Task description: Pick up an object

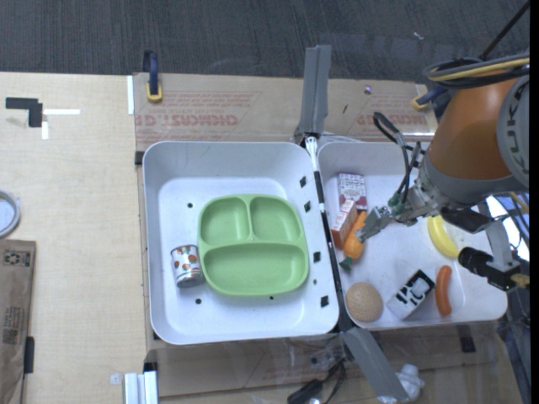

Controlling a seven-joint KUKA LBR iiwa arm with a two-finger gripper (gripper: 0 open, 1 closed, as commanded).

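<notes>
Tool hovering low in right white bin, beside small orange carrot-shaped toy near bin's left wall; finger state: cannot tell. Advice: centre over carrot, avoid red-white carton just behind, descend straight, grip across narrow width.

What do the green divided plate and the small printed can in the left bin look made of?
Green divided plate: likely moulded plastic, matte to satin; uniform colour, soft rounded ridges between three compartments, faint sheen. Small printed can: probably metal with a printed label, or a plastic toy copy; pale rim on top, red-and-white print. Too small to settle.
</notes>
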